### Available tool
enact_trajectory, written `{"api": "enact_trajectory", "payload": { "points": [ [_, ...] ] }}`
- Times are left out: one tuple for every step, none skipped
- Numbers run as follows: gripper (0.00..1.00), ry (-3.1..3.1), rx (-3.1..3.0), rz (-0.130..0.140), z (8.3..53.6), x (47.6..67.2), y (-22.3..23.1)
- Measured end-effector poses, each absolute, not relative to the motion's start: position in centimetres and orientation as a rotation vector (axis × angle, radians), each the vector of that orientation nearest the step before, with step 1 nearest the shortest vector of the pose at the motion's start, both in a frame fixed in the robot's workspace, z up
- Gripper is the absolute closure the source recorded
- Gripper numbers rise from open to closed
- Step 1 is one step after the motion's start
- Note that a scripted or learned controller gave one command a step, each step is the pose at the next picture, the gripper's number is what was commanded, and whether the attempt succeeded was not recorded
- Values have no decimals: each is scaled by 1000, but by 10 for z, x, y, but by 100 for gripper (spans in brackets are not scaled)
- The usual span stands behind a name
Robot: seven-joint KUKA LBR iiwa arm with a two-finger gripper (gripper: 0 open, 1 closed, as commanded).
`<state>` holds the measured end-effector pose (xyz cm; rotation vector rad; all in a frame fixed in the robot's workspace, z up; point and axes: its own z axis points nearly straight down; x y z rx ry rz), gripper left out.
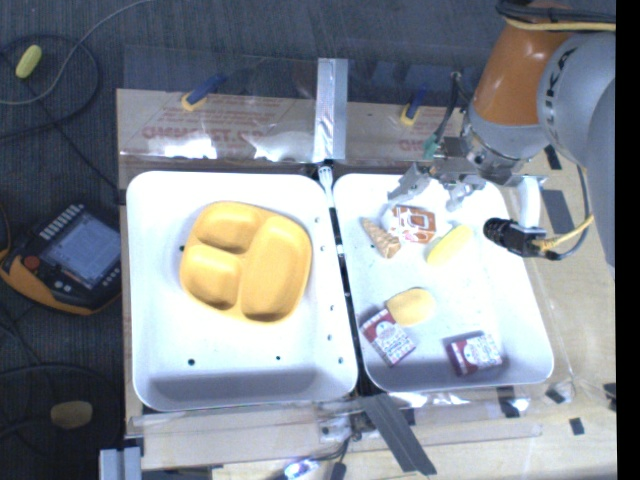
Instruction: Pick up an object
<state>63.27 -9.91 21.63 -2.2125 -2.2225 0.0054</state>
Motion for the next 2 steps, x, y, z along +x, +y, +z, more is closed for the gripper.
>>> {"api": "enact_trajectory", "payload": {
  "points": [
    [0, -2157, -2306, -20, 124, 647, -155],
    [0, -2104, -2366, -48, 110, 651, -152]
  ]
}}
